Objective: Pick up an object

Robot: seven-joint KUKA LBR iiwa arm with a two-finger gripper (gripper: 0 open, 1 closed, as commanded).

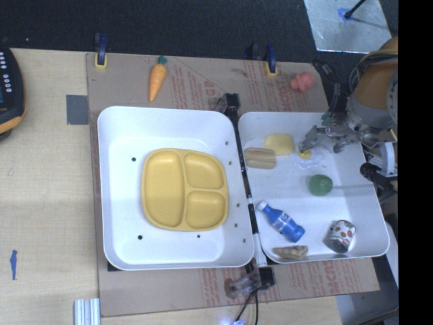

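Note:
My gripper [312, 141] hangs low over the back of the right bin [365, 202], reaching in from the right. Just left of it lies a pale yellow lump [279, 143], and a small yellow bit [304, 154] sits right under its tip. A tan bread roll [260, 158] lies by the bin's left wall. A green ball [321, 184] rests a little in front of the gripper. Nearer the front edge are a blue bottle [282, 223], a patterned can [340, 236] and a flat tan piece [289, 252].
The left bin [115, 154] holds a yellow divided plate [184, 188]. Behind the bins, on the brown board, lie a toy carrot [157, 78] and a pink object [302, 81]. A dark device [9, 90] sits at the far left edge.

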